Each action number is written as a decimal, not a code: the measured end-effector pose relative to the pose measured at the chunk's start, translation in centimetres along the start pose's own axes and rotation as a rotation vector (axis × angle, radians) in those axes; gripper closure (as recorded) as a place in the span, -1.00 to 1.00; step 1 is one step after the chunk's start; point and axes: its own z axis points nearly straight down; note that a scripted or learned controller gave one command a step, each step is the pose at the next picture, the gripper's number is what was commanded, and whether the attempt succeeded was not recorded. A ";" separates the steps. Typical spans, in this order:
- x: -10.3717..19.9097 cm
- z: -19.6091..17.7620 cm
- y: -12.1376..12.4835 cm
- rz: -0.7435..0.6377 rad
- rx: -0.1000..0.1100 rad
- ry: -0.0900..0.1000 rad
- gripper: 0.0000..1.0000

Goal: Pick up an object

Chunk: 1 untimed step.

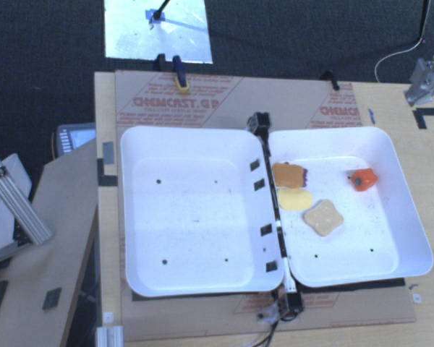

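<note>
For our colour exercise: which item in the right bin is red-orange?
The small red-orange piece, lying alone toward the bin's right side; the other three are tan, yellow and orange-brown, clustered near the divider.

Arm (428, 80): pale grey, angular metal section at the right edge. 1 thin pale cable (399, 52) loops beside it. Finer detail unresolved.

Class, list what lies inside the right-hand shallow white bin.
Inside the right-hand shallow white bin: an orange-brown flat piece, a pale yellow flat disc, a tan bread-like slice and an orange-red rounded object. Anything beneath them is covered.

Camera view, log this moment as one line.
right bin: orange item, yellow piece, tan slice, red pepper | nothing lifted yet
</note>
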 end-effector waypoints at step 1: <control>8.8 -0.6 2.4 -0.002 0.000 0.002 1.00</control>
